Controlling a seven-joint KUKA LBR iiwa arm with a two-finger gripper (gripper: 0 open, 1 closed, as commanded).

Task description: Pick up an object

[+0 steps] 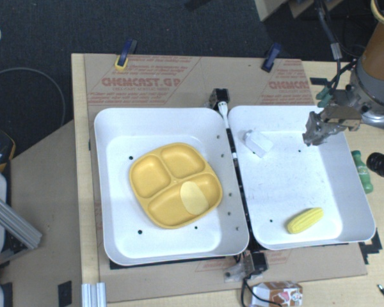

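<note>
Gripper [315, 135]: positioned over the right bin [345, 235], far corner; finger state cannot be determined. Yellow corn cob [305, 220]: near corner of same bin. Left bin [109, 171]: contains yellow divided plate [174, 184]

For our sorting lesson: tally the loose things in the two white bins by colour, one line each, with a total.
Yellow: 3 – divided plate, pale oval piece in its compartment, corn cob
White: 1 – small block
Total: 4
</note>
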